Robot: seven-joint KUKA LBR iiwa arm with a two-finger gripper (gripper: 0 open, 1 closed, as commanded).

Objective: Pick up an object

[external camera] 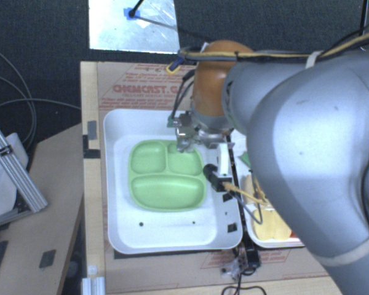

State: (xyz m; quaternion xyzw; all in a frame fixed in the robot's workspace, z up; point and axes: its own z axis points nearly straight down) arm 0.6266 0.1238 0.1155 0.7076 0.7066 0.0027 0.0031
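Green tray (167,176) lies in left bin (120,226); tool (183,141) above its rim — grip state unclear.

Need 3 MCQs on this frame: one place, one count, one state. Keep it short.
1. The green tray lies in:
A. left bin
B. right bin
C. on the cardboard

2. Compartments in the tray:
A. two
B. three
C. four

3. The tray is:
A. flipped over
B. standing on edge
C. flat, open side up

Key: 1 A, white bin wall rings it in the left bin. 2 B, two small compartments above one long one. 3 C, its hollows face the camera. The gripper sits at the tray's top edge.
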